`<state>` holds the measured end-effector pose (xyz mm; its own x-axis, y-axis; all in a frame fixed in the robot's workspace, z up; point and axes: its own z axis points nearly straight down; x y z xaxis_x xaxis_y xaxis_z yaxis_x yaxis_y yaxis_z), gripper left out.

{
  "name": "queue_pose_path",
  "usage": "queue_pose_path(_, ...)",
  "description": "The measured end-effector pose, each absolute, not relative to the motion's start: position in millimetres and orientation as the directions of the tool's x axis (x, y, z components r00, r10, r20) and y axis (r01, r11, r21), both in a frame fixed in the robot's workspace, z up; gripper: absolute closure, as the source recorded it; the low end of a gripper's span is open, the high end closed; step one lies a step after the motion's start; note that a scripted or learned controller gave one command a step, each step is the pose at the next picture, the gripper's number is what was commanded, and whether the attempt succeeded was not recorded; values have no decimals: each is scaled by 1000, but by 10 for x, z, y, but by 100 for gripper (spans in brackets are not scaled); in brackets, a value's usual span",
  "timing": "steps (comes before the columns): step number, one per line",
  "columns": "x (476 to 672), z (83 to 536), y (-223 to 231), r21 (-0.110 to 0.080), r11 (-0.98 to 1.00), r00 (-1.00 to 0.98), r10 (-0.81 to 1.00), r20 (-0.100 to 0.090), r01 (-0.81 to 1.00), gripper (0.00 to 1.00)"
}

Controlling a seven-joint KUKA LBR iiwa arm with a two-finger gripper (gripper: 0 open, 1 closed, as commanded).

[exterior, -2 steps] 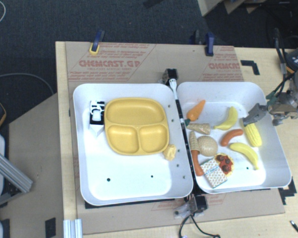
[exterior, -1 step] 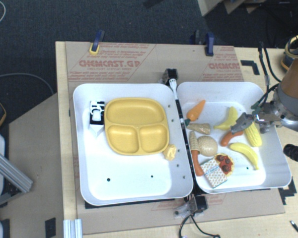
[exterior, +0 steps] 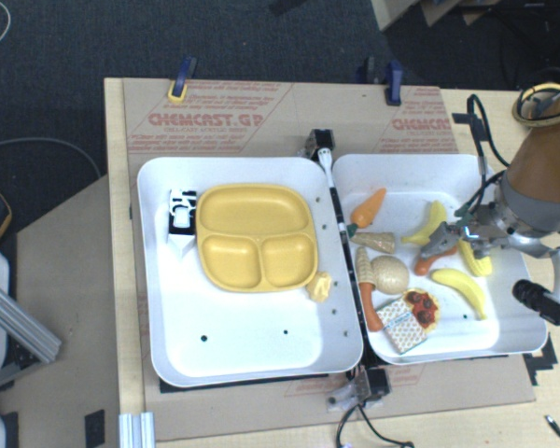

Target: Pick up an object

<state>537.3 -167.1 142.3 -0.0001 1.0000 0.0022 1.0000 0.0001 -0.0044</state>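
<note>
The left bin (exterior: 168,325) holds a yellow tray (exterior: 257,234). The right bin (exterior: 490,334) holds bananas (exterior: 462,289) and a carrot (exterior: 368,207). The gripper (exterior: 439,247) is spread open, holding nothing.

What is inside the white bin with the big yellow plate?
The left bin holds the yellow divided plate, a black-and-white item at its left edge, and a small pale yellow piece beside its lower right corner. Whatever lies under the plate is hidden.

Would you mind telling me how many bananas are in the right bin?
3. One banana lies near the bin's middle top, a second banana lies lower right, and a third banana sits by the gripper, partly covered. More may be hidden under the arm.
</note>
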Motion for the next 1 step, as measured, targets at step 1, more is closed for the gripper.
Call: queue_pose_path(1, 5367, 893, -1661, -6, 0, 0, 1000, 2, 1000, 0)
